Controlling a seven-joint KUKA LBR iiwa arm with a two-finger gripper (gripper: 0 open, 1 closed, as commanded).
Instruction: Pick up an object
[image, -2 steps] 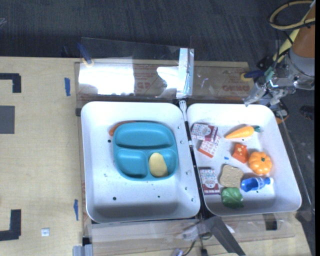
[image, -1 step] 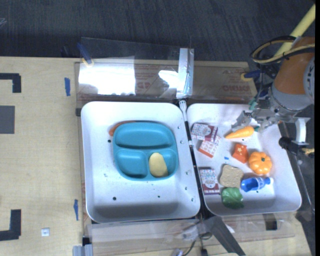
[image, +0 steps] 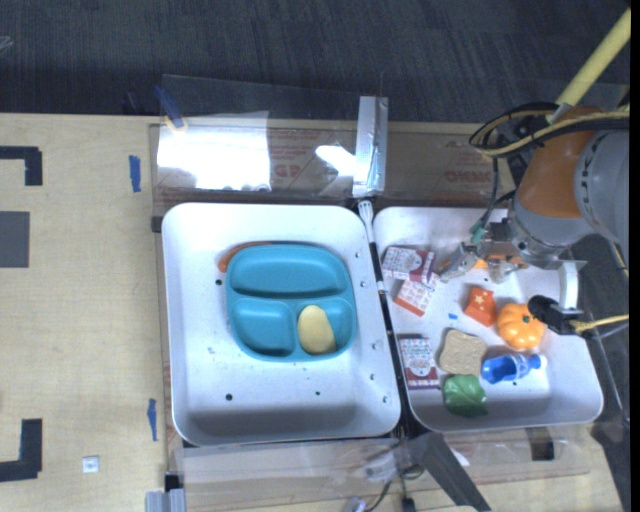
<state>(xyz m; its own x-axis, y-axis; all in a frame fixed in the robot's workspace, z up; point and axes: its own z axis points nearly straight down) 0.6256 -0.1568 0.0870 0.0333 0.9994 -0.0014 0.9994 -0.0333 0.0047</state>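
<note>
My gripper (image: 478, 254) hangs low over the back part of the right bin (image: 580, 400), reaching in from the right. Just under and left of it lie two red-and-white packets (image: 408, 264), one partly on the other. In front of it sit a small orange-red piece (image: 480, 306), an orange pumpkin-like toy (image: 520, 325), a slice of bread (image: 462, 351), a blue toy (image: 505, 368), a green object (image: 464, 393) and another small packet (image: 416, 358). I see nothing clearly held.
The left bin (image: 190, 330) holds a blue divided tray (image: 270, 290) with a yellow oval object (image: 316, 328) in its front right compartment. A clear plastic sheet and a metal bracket (image: 370, 145) stand behind the bins. Cables loop near the arm at the upper right.
</note>
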